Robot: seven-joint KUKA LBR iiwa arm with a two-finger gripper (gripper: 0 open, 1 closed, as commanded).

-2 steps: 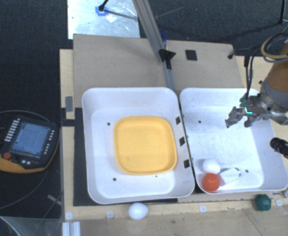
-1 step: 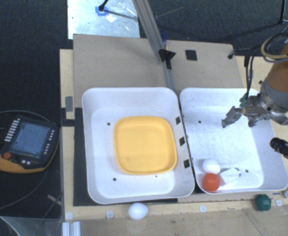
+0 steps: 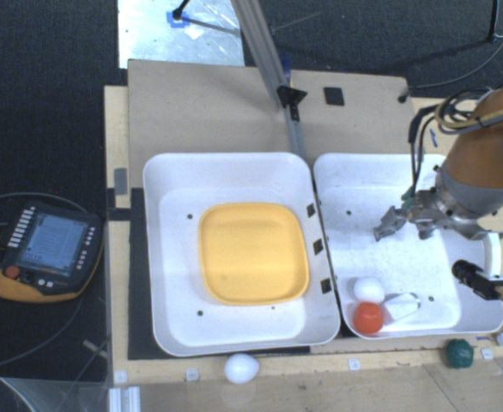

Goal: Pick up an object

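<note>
Approach is judged under way: claw [image 3: 395, 222] is seen over the right bin [image 3: 346, 174], nothing gripped, its state untellable. Descent toward the red ball [image 3: 369, 318] is needed next.

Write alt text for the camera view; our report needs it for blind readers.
A robot arm holds its pincer over the right bin, where a red ball and a white ball sit. The left bin holds a yellow plate.

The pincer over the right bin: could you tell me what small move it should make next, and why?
Probably travel toward the bin's near corner, then descend. The pincer hangs above bare floor of the right bin, while the red ball and white ball lie apart from it.
</note>
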